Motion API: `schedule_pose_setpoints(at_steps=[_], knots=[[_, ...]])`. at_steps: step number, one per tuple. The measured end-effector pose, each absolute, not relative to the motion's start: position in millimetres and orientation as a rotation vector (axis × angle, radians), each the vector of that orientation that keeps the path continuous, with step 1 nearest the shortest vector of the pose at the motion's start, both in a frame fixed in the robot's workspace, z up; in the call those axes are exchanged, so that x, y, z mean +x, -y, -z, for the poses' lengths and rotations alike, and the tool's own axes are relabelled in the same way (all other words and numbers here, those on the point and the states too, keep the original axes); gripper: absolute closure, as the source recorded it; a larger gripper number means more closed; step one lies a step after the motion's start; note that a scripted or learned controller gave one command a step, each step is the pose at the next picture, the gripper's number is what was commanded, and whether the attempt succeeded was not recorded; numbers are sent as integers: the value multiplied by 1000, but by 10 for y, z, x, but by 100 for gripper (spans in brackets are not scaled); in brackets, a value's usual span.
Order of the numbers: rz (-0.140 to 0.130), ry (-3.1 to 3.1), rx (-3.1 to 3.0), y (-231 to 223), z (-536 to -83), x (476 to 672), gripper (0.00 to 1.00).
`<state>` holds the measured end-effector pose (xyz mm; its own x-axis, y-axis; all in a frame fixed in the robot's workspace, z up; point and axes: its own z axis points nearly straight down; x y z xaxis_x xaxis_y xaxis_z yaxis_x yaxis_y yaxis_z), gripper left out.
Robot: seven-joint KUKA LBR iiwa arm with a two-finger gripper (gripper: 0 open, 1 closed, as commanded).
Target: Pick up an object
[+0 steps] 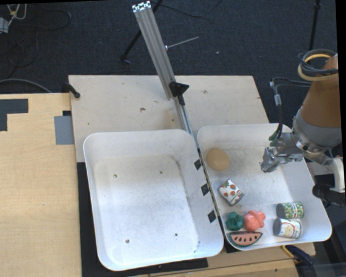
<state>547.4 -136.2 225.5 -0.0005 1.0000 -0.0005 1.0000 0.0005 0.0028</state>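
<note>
toys (242, 220) lie clear; gripper (269, 162) fingers indistinct.

Dark carpet (231, 28), wood bench (31, 194).

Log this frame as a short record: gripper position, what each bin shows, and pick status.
gripper: over the right bin's upper right part, nothing seen between its fingers
right bin: tan ball, white spotted can, green toy, orange-red toy, watermelon slice, green can, yellow-labelled can
left bin: bare white floor in view
pick status: not yet done; all items lie in the bin
</note>
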Motion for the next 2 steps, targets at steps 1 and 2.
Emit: schedule_pose_setpoints(at_steps=[1,2], knots=[[-2,-2227,2218,958,-2288,5752,100],[-1,-2228,2218,446,-2359,5878,100]])
